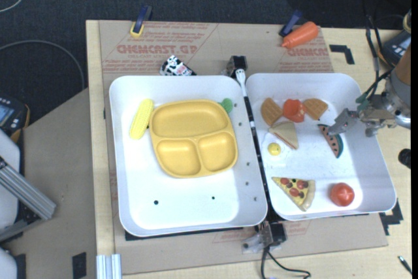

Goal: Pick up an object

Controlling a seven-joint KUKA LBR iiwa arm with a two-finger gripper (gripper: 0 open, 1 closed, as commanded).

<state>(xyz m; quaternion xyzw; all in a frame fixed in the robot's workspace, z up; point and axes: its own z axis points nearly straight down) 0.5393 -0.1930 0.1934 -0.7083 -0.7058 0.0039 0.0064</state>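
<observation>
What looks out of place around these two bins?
An orange carrot toy and a black-and-white cow-patterned toy lie on the cardboard behind the bins, outside them. The other toy food sits in the right bin.

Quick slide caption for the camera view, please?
Claw hovering by the watermelon slice in the right bin; yellow tray in the left bin.

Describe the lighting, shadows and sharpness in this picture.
Camera view: soft, even light; the white bins are bright but keep their detail, with no hard glare; the yellow tray casts only faint shadows; the toy food is fairly crisp; the tool at the right looks slightly blurred.
</observation>
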